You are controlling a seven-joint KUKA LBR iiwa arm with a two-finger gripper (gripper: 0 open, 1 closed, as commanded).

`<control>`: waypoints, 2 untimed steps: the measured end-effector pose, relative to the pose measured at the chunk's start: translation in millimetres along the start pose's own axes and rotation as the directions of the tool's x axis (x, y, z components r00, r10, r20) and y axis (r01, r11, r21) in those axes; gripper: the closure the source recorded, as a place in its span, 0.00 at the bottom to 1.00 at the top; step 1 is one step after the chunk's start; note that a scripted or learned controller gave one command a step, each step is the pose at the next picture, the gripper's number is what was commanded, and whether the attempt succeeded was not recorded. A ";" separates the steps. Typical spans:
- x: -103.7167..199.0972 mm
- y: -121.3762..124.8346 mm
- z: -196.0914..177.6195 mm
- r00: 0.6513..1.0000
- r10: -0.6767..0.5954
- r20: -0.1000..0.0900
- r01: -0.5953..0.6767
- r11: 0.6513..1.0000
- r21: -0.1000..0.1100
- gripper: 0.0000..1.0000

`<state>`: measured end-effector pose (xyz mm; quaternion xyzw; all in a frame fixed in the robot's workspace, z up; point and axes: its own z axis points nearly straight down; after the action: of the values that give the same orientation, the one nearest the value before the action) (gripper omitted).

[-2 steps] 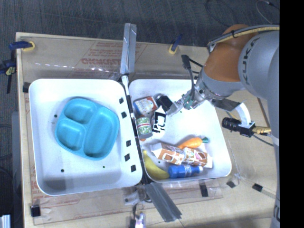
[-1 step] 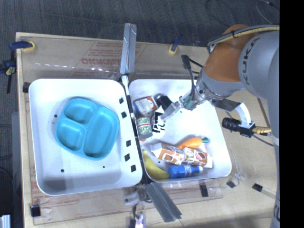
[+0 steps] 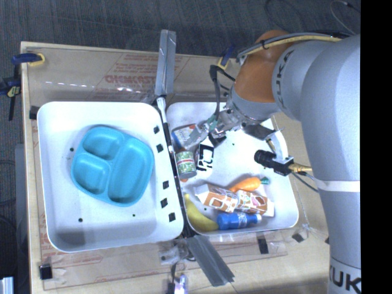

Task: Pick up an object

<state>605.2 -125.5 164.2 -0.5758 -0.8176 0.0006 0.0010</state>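
My gripper (image 3: 207, 147) reaches down into the left part of the right bin (image 3: 283, 182), below the grey wrist and orange band. Its tip is right beside a crumpled silver-and-blue pouch (image 3: 186, 135) and a small green-labelled can (image 3: 185, 163) near the bin's left wall. Whether it touches either one is unclear. Farther front in the same bin lie an orange carrot (image 3: 247, 183), an orange-and-white snack packet (image 3: 236, 201), a blue bottle (image 3: 236, 220) and a yellow banana (image 3: 198, 216).
The left bin (image 3: 55, 219) holds a blue three-compartment plate (image 3: 113, 164). A divider with black clips (image 3: 166, 170) separates the bins. The arm's large grey body (image 3: 324, 103) covers the right side. A black cable plug (image 3: 272, 160) hangs over the right bin.
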 end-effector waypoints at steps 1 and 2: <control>-20.2 -14.5 33.8 1.000 -0.019 0.019 0.019 1.000 -0.022 0.00; -61.9 -30.7 8.9 1.000 -0.013 0.001 0.013 1.000 -0.002 0.00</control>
<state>597.1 -194.1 155.3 -0.5706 -0.8212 -0.0001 -0.0001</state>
